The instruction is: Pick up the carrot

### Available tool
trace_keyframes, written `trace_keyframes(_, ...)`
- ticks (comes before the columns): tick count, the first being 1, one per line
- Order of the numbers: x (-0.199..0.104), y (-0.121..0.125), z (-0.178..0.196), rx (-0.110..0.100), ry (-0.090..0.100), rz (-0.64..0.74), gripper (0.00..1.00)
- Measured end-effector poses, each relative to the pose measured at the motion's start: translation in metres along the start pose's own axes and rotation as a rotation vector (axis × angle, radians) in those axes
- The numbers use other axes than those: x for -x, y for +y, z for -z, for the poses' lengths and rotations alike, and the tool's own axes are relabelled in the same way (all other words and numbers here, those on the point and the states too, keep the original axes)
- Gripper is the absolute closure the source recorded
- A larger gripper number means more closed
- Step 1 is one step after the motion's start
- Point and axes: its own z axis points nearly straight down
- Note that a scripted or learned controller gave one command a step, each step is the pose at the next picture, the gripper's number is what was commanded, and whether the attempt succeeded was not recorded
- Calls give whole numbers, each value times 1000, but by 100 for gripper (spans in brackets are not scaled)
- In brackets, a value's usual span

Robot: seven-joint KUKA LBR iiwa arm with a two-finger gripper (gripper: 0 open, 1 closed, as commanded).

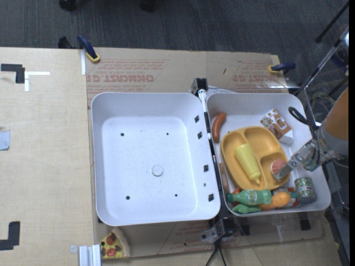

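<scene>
The orange carrot (281, 199) lies along the front wall of the right bin (260, 100), between a green bottle (250, 195) and a small can (304, 188). My gripper (284, 169) reaches in from the right. It hangs over the right compartment of the yellow divided plate (260, 138), just above a pinkish-red item (277, 164) there. The gripper sits up and slightly right of the carrot, apart from it, and it holds nothing that I can see.
A yellow mustard bottle (247, 160) lies on the plate. A hot dog (218, 124) rests by the right bin's left wall and a small printed box (277, 123) at its back right. The left bin (105, 148) holds one small white disc (157, 170). A toy pizza slice (112, 245) lies on the bench in front.
</scene>
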Motion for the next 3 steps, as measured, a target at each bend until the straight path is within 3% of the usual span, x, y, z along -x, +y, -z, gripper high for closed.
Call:
trace_keyframes(1,5,18,-12,2,3,-391,0)
trace_keyframes(2,8,16,-2,2,-4,-395,100)
trace_keyframes(3,7,17,-2,2,0,-393,0)
